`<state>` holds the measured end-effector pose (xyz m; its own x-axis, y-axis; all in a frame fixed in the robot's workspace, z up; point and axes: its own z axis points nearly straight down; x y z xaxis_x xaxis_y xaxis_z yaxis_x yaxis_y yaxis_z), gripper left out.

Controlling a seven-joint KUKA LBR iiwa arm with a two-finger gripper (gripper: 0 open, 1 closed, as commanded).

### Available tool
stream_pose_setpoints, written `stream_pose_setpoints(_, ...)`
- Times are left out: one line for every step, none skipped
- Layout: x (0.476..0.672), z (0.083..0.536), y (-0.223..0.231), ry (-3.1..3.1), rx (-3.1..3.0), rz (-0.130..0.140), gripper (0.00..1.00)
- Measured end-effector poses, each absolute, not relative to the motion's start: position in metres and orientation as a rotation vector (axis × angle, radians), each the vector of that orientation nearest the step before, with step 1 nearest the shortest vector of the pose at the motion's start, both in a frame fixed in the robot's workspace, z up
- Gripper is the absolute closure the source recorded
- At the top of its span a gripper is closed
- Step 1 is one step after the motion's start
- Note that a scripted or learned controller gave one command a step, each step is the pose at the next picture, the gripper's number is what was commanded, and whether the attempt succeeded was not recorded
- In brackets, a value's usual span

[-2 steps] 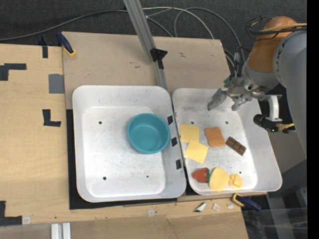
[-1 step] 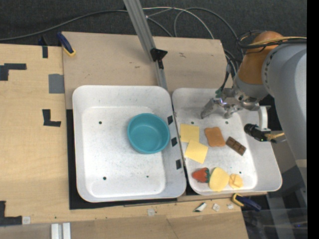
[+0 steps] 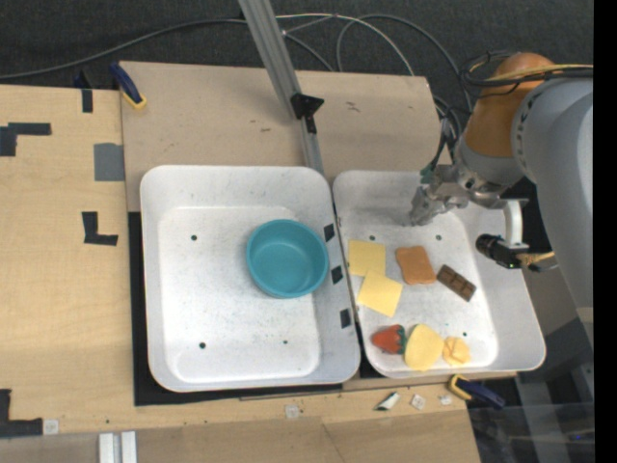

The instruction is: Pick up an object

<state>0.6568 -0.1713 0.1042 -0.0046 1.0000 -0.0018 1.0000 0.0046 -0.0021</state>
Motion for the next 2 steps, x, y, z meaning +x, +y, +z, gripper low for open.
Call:
stream_pose_setpoints(0.654, 0.148, -0.175, -2.224, -2.222, -0.002, 1.0)
stream_pose_setpoints(0.659, 0.207, -0.183, -2.228, -2.223, -0.004, 1.0)
